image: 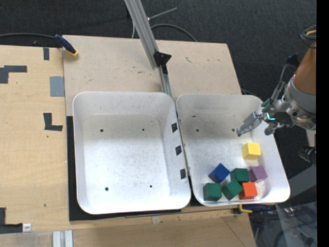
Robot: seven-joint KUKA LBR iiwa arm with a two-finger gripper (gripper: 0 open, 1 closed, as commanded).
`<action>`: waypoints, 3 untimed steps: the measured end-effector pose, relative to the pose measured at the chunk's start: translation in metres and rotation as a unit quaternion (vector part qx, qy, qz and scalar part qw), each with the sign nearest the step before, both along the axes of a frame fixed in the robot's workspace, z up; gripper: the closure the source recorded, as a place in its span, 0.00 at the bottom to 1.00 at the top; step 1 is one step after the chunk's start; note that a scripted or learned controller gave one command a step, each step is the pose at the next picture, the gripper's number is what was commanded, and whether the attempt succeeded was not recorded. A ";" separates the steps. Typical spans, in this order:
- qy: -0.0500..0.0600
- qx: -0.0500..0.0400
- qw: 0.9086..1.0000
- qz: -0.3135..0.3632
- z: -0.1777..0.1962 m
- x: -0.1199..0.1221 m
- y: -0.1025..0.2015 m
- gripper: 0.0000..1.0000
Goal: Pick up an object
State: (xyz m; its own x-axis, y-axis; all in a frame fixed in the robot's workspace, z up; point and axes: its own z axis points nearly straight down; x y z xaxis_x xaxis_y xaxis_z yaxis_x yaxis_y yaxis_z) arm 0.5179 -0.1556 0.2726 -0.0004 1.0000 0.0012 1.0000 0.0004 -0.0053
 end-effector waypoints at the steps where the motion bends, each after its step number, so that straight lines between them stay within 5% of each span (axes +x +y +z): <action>1: -0.002 -0.001 1.000 0.001 0.002 0.001 0.000 0.00; 3: 0.001 0.000 1.000 0.000 -0.104 -0.007 0.004 0.00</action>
State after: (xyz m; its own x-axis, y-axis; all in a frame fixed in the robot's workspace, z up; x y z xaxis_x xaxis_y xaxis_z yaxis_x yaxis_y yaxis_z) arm 0.5110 -0.1513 0.1687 -0.0010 1.0000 0.0010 1.0000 0.0010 -0.0064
